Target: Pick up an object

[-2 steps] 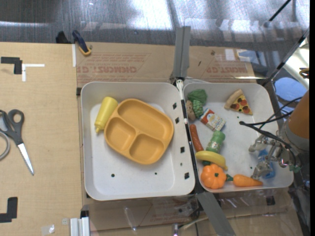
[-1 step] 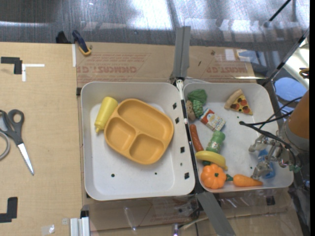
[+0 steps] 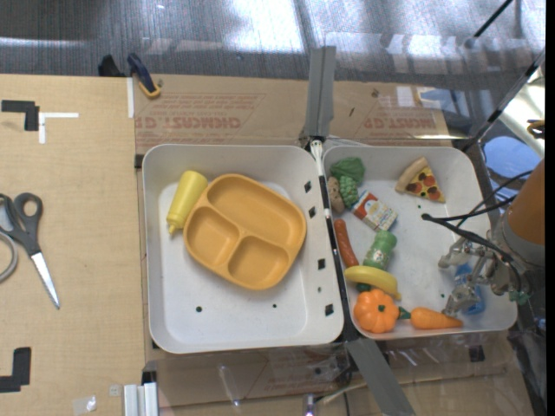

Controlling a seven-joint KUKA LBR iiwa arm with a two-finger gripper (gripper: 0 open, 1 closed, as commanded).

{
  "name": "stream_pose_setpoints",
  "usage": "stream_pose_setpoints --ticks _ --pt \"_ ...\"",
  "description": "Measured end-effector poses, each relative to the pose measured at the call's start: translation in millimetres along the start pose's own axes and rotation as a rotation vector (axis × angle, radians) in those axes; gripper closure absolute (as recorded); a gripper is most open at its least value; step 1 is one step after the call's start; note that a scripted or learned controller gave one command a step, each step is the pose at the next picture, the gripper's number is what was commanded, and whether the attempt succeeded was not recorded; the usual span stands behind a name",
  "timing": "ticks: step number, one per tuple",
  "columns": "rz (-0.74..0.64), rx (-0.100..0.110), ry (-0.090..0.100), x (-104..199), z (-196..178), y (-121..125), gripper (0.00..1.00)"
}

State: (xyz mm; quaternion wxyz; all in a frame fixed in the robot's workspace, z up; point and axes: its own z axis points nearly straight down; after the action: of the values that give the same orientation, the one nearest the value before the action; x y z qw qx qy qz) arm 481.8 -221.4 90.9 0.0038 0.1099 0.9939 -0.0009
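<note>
Toy foods lie scattered in the right shallow white bin (image 3: 486, 198), and the pincer (image 3: 468, 277) hangs low over that bin's right part, near the front corner. Its metal fingers point down toward the bin floor; whether they are spread or closed cannot be told, and nothing is seen between them. Nearest to it is a small orange plastic carrot (image 3: 434, 320), lying flat along the front wall just beside and in front of the pincer. Left of the carrot sits a round orange plastic pumpkin (image 3: 376, 310), touching a curved yellow plastic banana (image 3: 371, 277) behind it. A green plastic bottle (image 3: 379, 250) lies behind the banana, and a long red sausage-shaped piece (image 3: 346, 242) lies along the bin's left wall. Further back are a small red-and-white carton (image 3: 375, 212), a green leafy vegetable piece (image 3: 349, 177), and a triangular pizza slice (image 3: 421, 180) well apart from the pincer, toward the back wall.

The left white bin (image 3: 165, 319) holds a yellow plastic divided plate (image 3: 245, 230) with a pale yellow plastic bottle (image 3: 186, 199) touching its left edge. Grey-handled scissors (image 3: 33, 243) lie on the bench (image 3: 78, 163) to the left.
</note>
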Motion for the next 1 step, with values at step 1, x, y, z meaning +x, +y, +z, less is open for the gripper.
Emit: stream_pose_setpoints --ticks 1 --pt "-0.003 -0.001 0.006 0.0 -5.1 0.7 1.00"
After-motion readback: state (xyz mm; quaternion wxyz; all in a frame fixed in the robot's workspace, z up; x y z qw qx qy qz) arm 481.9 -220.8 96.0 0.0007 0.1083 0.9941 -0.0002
